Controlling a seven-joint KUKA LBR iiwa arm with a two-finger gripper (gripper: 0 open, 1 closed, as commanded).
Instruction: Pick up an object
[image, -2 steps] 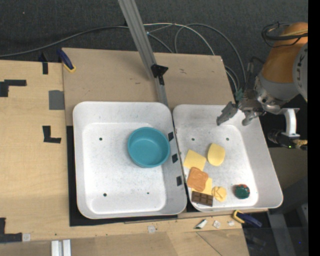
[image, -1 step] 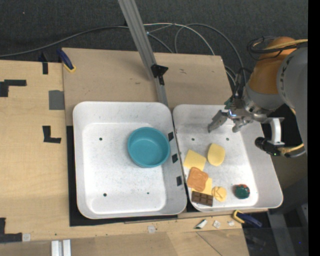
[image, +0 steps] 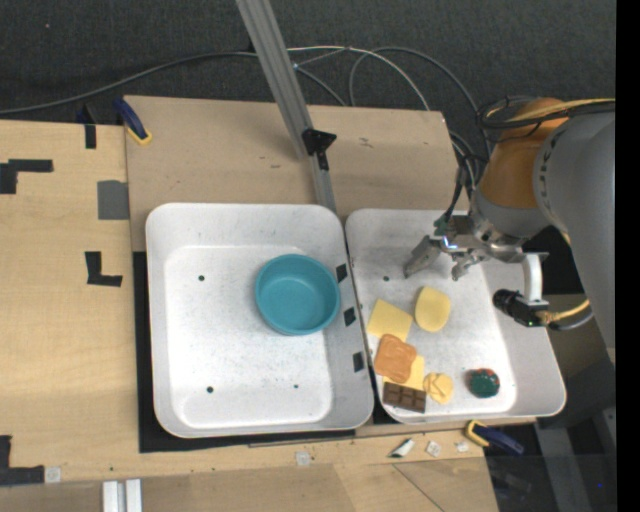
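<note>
Reading left to right, you see the left bin (image: 180, 300) holding a teal bowl (image: 296, 293) near its right side. In the right bin (image: 530, 395) lie a pale yellow wedge (image: 389, 320), an orange waffle-like piece (image: 396, 356), a dark chocolate-like bar (image: 405, 398), a small yellow lump (image: 438, 386), a rounded yellow piece (image: 433, 309) and a dark green ball (image: 484, 382). The gripper (image: 442, 261) hangs over the upper part of this bin, its fingers spread apart with nothing between them, just above the rounded yellow piece. You may judge this the approach step: no object is yet taken. The next move calls for lowering over one chosen piece, likely the nearest yellow one, then closing squarely on it.
</note>
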